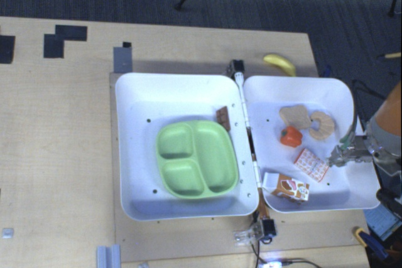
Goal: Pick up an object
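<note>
The right bin (339, 94) holds several small objects. A tan wooden piece (295, 115) lies beside a tan ring-shaped piece (323, 127). Below them sit an orange-red pepper toy (290, 136), a red-and-white checked packet (310, 164) and a small printed carton (290, 187) near the front wall. My gripper (339, 156) hangs at the bin's right side, just right of the checked packet, with the arm (386, 135) coming in from the right edge.
The left bin (135, 103) holds a green divided tray (196, 158) and a small brown block (222, 116) by its right wall. A yellow banana (279, 63) lies on the bench behind the right bin. Cables and clips sit at the front edge.
</note>
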{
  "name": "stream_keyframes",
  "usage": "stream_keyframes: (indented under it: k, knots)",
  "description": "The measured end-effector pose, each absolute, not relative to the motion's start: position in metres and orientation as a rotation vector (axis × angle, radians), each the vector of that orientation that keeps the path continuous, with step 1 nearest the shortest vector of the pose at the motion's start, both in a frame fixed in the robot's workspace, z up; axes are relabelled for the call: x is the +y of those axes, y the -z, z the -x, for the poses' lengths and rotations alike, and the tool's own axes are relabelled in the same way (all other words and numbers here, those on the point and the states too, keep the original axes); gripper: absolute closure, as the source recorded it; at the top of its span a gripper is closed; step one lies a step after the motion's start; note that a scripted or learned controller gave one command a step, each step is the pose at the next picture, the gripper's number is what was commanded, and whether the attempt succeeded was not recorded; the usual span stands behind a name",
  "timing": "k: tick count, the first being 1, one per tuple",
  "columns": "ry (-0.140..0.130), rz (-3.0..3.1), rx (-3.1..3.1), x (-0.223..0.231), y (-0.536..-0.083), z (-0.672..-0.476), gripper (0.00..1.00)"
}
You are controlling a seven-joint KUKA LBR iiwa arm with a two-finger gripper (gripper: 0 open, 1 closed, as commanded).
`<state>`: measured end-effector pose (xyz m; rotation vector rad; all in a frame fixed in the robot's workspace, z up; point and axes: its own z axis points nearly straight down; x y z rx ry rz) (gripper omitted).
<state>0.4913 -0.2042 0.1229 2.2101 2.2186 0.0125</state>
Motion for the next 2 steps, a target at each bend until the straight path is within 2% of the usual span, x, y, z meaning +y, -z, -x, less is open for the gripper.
stream_keyframes:
  k: [1, 2]
  knots:
    - [-0.012, -2.210, 2.219, -0.204, -0.123, -0.491, 0.00]
    - [-0.005, -2.213, 2.222, -0.147, -0.086, -0.489, 0.00]
